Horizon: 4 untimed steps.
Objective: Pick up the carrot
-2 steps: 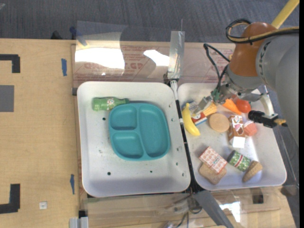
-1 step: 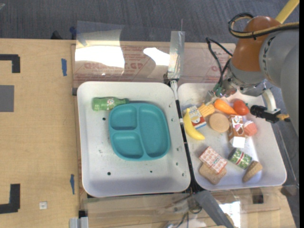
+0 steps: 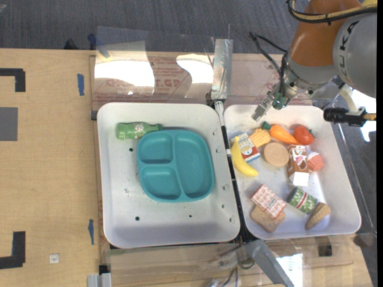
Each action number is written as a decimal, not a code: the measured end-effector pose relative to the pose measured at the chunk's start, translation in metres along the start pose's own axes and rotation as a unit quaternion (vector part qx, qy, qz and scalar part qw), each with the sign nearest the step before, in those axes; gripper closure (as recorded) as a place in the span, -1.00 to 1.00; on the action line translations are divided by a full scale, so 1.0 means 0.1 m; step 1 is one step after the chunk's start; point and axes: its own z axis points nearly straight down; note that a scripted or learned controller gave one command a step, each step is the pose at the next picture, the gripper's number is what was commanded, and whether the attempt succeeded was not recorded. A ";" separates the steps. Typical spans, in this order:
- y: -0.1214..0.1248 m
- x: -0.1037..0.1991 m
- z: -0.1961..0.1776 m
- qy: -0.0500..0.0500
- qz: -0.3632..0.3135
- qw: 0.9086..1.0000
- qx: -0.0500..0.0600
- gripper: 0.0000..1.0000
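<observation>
Camera view, looking down at a slant on the table. Two shallow white bins sit side by side. The left bin holds a teal divided plate of smooth moulded plastic with three compartments, and a green bottle lying on its side just beyond the plate's far edge. The right bin holds a cluster of toy foods.

The carrot lies in the far part of the right bin, orange, tapered and glossy, its long axis running roughly left to right. It touches or nearly touches a yellow corn piece on one side and a red tomato-like piece on the other, with a round tan disc just in front. A yellow banana, a small carton, further small packets and a green can fill the rest of the bin.

The hand hangs over the far left corner of the right bin, near the carrot but apart from it. It carries nothing; how far its jaws are parted cannot be told at this size.

Handling, as a judgement: the carrot is probably light, rigid hollow plastic, not fragile, but smooth and rounded, so it may slip or roll. Closing across the thicker middle, jaws square to the long axis, looks best; the crowding neighbours leave little room.
</observation>
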 end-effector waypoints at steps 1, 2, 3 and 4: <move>-1.00 -0.14 0.14 0.002 0.029 1.000 0.005 1.00; -0.94 -0.10 0.14 0.003 0.024 1.000 0.003 -1.00; -0.30 -0.17 0.84 0.001 -0.063 0.998 0.001 -1.00; -0.70 0.00 0.88 -0.007 -0.057 0.998 -0.008 -1.00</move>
